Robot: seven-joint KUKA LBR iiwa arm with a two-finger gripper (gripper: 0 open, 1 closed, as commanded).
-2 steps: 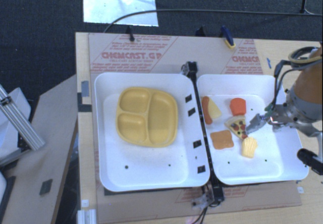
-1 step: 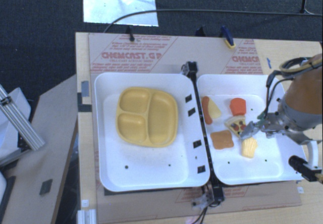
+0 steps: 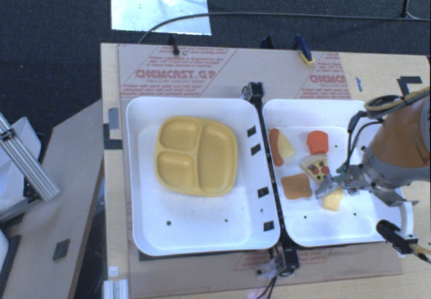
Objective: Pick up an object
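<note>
The right bin (image 3: 310,231) holds several toy foods: a red sausage (image 3: 275,147) beside a pale yellow wedge (image 3: 286,146), an orange-red block (image 3: 318,142), a pizza slice (image 3: 315,169), a brown toast-like piece (image 3: 296,186) and a small yellow piece (image 3: 332,201). My gripper (image 3: 330,186) is low in this bin, between the pizza slice and the small yellow piece, touching or nearly touching both. The arm's orange band (image 3: 403,136) rises to its right.
The left bin (image 3: 145,223) carries a yellow three-compartment plate (image 3: 196,156). A black divider with clips (image 3: 266,170) runs between the bins. Cables lie along the bench's back, and a metal bracket (image 3: 27,163) stands at the far left.
</note>
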